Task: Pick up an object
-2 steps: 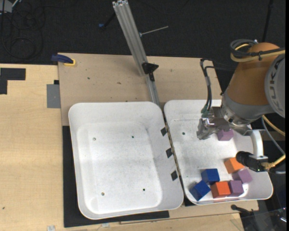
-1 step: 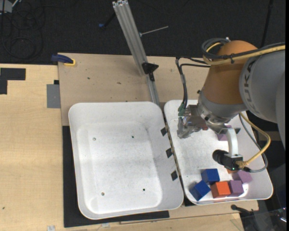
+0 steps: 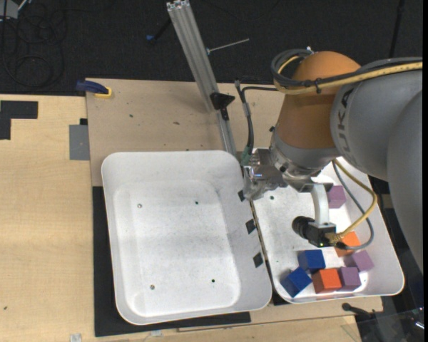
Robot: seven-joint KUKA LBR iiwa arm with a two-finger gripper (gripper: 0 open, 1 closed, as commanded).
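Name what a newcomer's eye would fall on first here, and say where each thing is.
The big grey arm, with its orange band, looms over the right bin, reaching in from the right. Below it a blue block, an orange block and a purple block huddle with others at that bin's near end.

Free floor in left bin [image 3: 171,241], blocks [image 3: 329,280] crowding right bin [image 3: 278,219] corner

The pale wooden bench [image 3: 150,116] carries two shallow white bins, touching side by side: the left bin [image 3: 132,164] mid-worktop, the right bin [image 3: 279,216] by the right edge. A black mat [image 3: 100,262] underlies the left bin. A blue clamp [image 3: 91,87] grips the far left corner.
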